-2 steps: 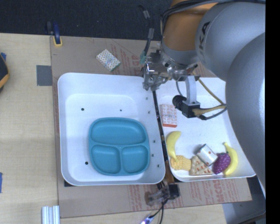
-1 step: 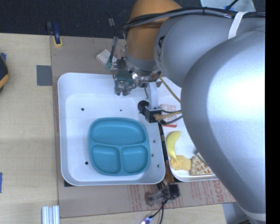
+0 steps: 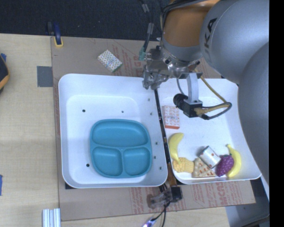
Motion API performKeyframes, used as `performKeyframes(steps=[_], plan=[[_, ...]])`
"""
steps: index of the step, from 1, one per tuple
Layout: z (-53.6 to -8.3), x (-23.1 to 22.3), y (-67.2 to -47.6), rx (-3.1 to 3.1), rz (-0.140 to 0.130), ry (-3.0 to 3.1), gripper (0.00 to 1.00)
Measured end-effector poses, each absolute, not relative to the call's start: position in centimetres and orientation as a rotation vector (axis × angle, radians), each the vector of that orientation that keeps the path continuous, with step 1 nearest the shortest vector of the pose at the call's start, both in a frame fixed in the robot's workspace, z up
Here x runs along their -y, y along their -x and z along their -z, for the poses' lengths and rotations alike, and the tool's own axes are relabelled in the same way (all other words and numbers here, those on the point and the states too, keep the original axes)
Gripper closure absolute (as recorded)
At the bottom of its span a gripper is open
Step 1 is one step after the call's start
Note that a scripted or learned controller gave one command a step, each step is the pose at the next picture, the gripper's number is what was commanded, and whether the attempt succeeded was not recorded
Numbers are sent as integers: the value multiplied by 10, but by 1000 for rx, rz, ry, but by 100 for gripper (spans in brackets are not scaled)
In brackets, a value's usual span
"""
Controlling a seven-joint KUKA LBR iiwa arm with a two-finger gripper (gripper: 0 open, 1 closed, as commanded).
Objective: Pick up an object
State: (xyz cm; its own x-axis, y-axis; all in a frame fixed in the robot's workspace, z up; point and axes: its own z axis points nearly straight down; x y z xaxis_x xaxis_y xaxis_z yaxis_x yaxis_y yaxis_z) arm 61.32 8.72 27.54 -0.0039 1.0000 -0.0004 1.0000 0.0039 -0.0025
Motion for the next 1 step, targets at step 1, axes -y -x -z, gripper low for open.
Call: performKeyframes(steps=[1], plan=[[-210,-169,-625,2227,-7,2211,100]])
